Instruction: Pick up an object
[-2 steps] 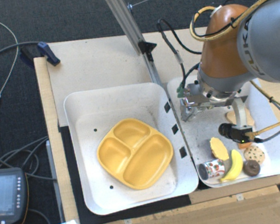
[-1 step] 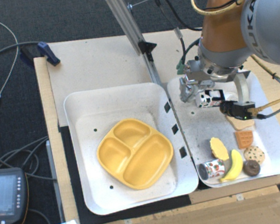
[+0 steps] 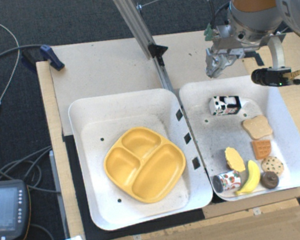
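My gripper [image 3: 215, 68] hangs above the far edge of the right bin [image 3: 290, 123], with nothing visible between its fingers. Just in front of it, a black-and-white cow-patterned carton [image 3: 225, 105] lies on its side in the bin. Nearer the front lie a toast slice [image 3: 258, 127], an orange waffle square [image 3: 262, 147], a yellow chip-like piece [image 3: 234, 159], a banana [image 3: 250, 177], a small can [image 3: 226, 180], a cookie [image 3: 272, 165] and a chocolate doughnut [image 3: 269, 180].
The left bin [image 3: 88, 154] holds a yellow divided plate [image 3: 145, 164]. A slanted metal pole [image 3: 139, 29] runs from the top down to the gap between the bins. A tablet [image 3: 4, 211] and cables lie on the floor at the left.
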Tool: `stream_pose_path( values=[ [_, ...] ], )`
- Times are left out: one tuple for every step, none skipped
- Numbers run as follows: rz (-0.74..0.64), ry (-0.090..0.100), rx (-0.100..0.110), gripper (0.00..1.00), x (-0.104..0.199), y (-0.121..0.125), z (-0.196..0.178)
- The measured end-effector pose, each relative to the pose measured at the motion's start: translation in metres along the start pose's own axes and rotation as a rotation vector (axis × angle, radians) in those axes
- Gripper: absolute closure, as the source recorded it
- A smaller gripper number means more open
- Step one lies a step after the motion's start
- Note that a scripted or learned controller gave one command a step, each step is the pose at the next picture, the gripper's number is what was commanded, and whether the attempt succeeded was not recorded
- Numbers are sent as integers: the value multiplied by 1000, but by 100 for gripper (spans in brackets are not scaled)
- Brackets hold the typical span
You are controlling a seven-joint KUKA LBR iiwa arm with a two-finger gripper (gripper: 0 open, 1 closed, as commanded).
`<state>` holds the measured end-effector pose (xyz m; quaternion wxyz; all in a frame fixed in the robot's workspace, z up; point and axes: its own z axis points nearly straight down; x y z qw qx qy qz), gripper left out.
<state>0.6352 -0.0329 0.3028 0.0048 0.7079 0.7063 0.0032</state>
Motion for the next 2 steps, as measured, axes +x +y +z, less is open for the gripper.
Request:
stream_pose_path(
  values=[
    [-6, 5, 24, 100, 45, -48, 103],
    [-8, 5, 17, 100, 96, -47, 110]
  ],
)
